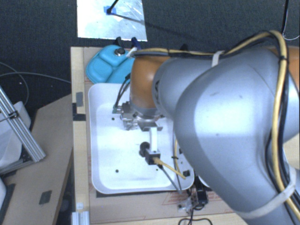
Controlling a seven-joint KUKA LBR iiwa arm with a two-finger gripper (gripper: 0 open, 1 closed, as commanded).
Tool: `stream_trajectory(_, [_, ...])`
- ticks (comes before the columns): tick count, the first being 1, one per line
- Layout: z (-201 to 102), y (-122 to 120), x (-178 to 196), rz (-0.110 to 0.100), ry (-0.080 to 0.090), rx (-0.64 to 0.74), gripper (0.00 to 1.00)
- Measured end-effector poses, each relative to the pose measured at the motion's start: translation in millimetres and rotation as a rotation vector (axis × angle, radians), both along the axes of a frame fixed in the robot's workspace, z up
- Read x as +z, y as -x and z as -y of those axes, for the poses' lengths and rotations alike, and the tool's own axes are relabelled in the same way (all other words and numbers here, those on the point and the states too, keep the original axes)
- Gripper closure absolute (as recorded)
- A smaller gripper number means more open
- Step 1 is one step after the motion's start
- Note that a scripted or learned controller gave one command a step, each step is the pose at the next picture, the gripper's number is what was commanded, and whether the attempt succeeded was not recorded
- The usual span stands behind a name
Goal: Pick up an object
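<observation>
My gripper [134,119] hangs low over the far middle of the left white bin [101,144], under the orange band of the wrist [143,86]. Its metal body points down at the bin floor, and its tips are lost against the white floor and the wrist. A few small dark specks [117,171] dot the bin floor to the left of and in front of the gripper. My grey arm [225,125] covers the whole right side of the view and hides the right bin.
A light blue plastic container [110,65] lies on the bench just beyond the left bin's far rim. A shiny silver sheet [110,13] lies further back. Metal rails [18,130] stand at the far left, off the bench.
</observation>
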State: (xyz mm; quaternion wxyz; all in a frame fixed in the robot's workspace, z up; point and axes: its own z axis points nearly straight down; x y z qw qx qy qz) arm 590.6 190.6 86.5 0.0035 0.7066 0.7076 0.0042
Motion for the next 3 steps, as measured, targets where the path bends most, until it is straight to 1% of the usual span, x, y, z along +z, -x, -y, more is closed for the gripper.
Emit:
stream_trajectory(1, [83,-57,3,-0.003,0.003,-0.007,1.0])
stream_trajectory(2, [39,3,0,-0.015,-0.001,0.005,1.0])
stream_trajectory(3, [59,-82,-1,-0.001,0.001,0.001,1.0])
